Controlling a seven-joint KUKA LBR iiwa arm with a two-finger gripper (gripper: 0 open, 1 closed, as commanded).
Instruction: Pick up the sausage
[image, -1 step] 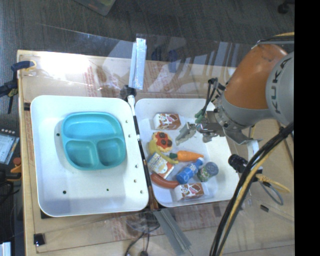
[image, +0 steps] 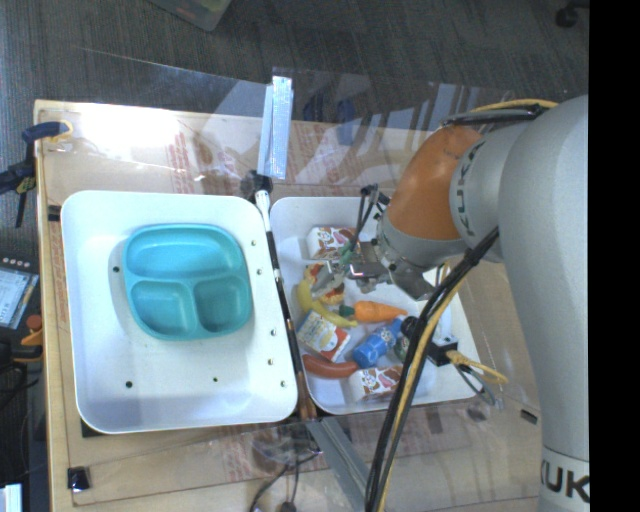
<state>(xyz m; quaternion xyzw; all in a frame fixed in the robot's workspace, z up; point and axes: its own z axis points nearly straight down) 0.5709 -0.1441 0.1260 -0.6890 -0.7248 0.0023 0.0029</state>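
A divided teal tray (image: 188, 279) is set in the left bin (image: 85, 380); the sausage (image: 328, 366) lies low in the crowded right bin (image: 455, 395), below the end effector (image: 340, 270), whose finger state cannot be told.

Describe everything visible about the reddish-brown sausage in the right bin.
The reddish-brown sausage is a smooth, glossy, slightly curved link, plastic-looking like toy food. It lies flat and roughly crosswise near the front-left corner of the right white bin, partly tucked under neighbouring small packets. A white-and-red packet sits against its right end. The gripper is apart from it, farther back among other items.
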